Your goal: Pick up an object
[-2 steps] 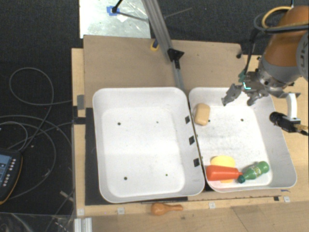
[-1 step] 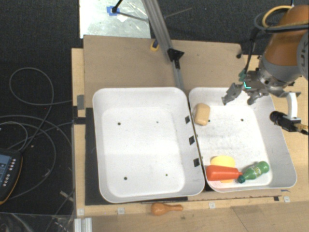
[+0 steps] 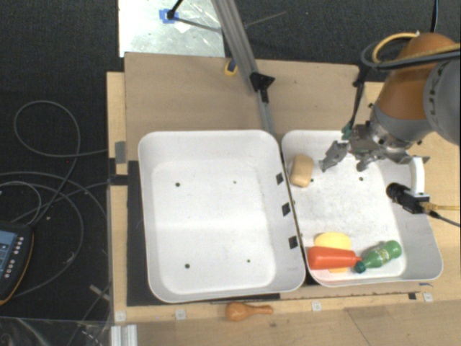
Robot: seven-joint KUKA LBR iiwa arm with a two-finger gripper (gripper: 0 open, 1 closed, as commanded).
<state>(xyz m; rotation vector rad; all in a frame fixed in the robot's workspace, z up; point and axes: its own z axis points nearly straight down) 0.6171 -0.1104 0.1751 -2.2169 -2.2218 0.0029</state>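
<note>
Camera view. The arm (image 3: pixel 425 85) is cut off at the right edge, so only its orange band, wrist and gripper (image 3: pixel 347 158) can be inspected. The gripper hangs over the upper part of the right bin (image 3: pixel 432 265); its two fingers stand spread apart with nothing between them. The upper right corner of that bin is hidden beneath the wrist. A small black fitting (image 3: pixel 400 193) with a cable sits just below and right of the gripper; its nature is hard to make out.

Count: two white bins, one arm, four objects in the right bin, one object loose on the bench.

Right bin contents: one tan block (image 3: pixel 302 170) lies just left of the gripper and slightly below it, close to the fingers but apart from them, against the bin's left wall. Well below the gripper, along the bin's near edge, lie one yellow piece (image 3: pixel 333 241), one orange carrot-shaped piece (image 3: pixel 329 258) touching it from below, and one green bottle (image 3: pixel 379 255) lying on its side, its cap end meeting the carrot's tip.

Left bin (image 3: pixel 155 215): far left of the gripper, showing bare white floor with a few dark specks.

Bench: one tan pear-shaped object (image 3: pixel 247 310) lies outside both bins, well below and left of the gripper.
</note>
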